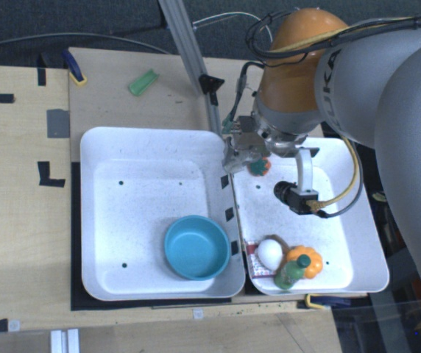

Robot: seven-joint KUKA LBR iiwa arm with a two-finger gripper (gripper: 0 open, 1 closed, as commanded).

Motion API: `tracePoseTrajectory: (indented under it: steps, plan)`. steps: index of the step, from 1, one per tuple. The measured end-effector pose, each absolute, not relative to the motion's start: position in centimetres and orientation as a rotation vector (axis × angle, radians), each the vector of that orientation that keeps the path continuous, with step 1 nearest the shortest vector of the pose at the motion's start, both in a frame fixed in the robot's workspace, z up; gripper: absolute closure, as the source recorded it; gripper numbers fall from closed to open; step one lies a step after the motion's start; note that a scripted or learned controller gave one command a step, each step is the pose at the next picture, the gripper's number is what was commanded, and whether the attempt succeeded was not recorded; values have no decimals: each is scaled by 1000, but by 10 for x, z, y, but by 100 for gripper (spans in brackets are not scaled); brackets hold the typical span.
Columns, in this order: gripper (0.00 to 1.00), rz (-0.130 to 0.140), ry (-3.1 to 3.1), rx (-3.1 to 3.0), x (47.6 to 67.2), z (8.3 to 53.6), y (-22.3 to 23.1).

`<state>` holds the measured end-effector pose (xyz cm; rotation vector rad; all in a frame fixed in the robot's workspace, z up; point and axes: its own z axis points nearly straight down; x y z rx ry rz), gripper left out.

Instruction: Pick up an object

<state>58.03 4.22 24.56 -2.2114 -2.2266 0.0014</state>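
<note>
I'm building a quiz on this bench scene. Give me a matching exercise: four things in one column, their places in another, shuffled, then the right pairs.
Things:
1. blue bowl
2. white egg
3. green block
4. small teal and orange object

Places:
A. on the bench beyond the bins
B. near corner of the left bin
C. beside the pincer, far end of the right bin
D. near end of the right bin, next to an orange item

Pairs: 1-B, 2-D, 3-A, 4-C

Even overhead light, soft shadows, slightly grainy
</note>
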Motion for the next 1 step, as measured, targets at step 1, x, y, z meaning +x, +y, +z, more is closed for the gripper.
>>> tracePoseTrajectory:
  steps: [1]
  plan:
    - [100, 5, -2226, -2211, 542, 239, 91]
